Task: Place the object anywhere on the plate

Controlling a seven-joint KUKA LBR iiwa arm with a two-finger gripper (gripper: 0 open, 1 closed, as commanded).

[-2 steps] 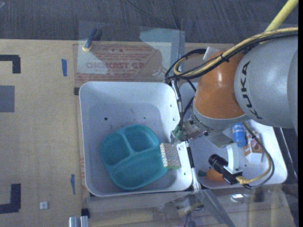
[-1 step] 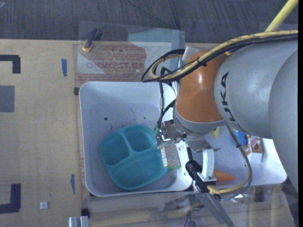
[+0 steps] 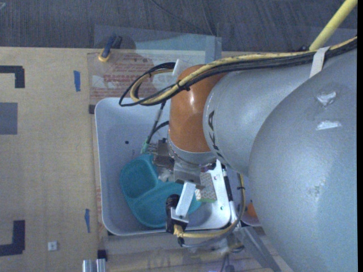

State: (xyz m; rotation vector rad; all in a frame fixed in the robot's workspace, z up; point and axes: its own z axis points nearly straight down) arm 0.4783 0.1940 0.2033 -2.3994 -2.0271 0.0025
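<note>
Under the gripper [image 3: 165, 162] sits a blue-green plate [image 3: 136, 181]. The plate spreads out from below the gripper, toward the side away from the arm [image 3: 283, 152]. It lies in a white bin [image 3: 110, 123], and the bin rests on the tabletop [image 3: 45, 152]. The big grey arm covers the gripper from above, so I cannot tell if it is wide, narrow or holding something. The object is hidden too. It may be right under the gripper, over the plate, but I cannot tell that for sure.

The plate looks like hard plastic. It has a raised rim and a low wall that splits it into parts. I think it is light and smooth, so it could slide in the bin if it gets a push. A thing put down on it may slip a bit, but the rim should stop it from rolling off.

I cannot say if the object is heavy or soft. My guess is that it is small and light, since the arm hides all of it. The safe way to hold such a thing is across its middle, with a soft, steady squeeze.
</note>
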